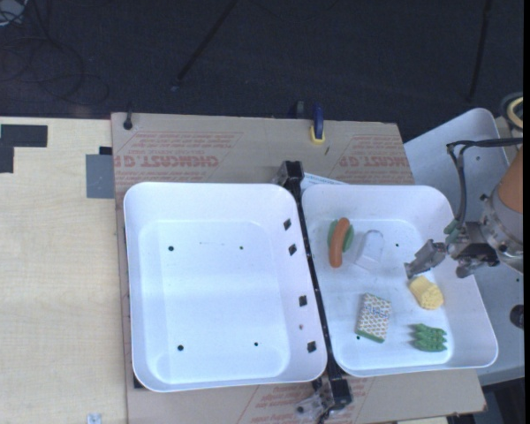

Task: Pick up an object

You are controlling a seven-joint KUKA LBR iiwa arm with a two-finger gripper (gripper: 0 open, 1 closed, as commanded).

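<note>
yellow and small, the lumpy toy (427, 293) lies in the right bin (464, 343), just beside the hand (442, 259), which hangs above it, spread and holding nothing. it looks light and probably a bit soft; pinching it across the narrow middle seems safest, since rounded sides could slip.

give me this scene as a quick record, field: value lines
bins: two white bins side by side, left bin and right bin
right bin contents: carrot, clear cup, yellow toy, patterned block, green toy
gripper: over the right bin's right side, just above the yellow toy
held: nothing visible between the fingers
arm: reaches in from the right
</note>
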